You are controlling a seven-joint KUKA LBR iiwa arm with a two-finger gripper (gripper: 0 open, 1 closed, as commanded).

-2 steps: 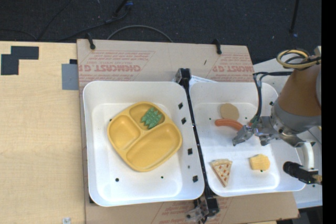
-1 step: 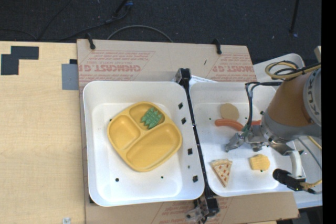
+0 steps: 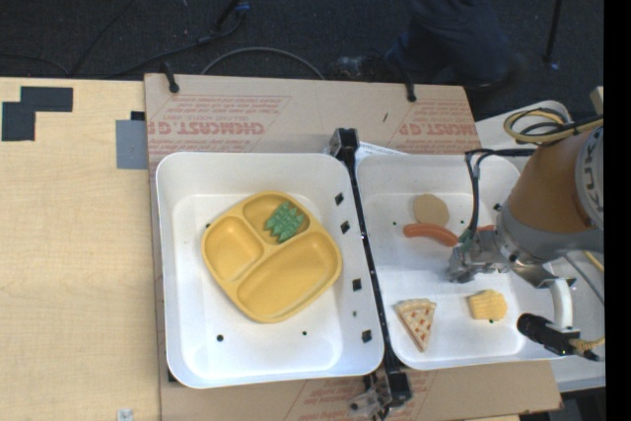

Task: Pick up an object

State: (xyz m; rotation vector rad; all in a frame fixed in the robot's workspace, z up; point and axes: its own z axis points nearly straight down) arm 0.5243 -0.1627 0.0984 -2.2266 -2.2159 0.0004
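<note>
A light wooden bench (image 3: 69, 251) carries a flat brown cardboard sheet (image 3: 296, 118) printed with red lettering. Two shallow white plastic bins, left (image 3: 187, 330) and right (image 3: 394, 173), sit side by side on the cardboard, touching.

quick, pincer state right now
Pincer: low in the right bin, just right of the sausage; open or closed cannot be told, and nothing visibly held.

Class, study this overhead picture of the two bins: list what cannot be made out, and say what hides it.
- Gripper, camera view: small and dark, partly under the grey arm; whether its fingers are open or shut cannot be told.
- Orange sausage, camera view: its right end passes behind the gripper.
- Green leafy toy in the yellow divided plate: too small to identify.
</note>
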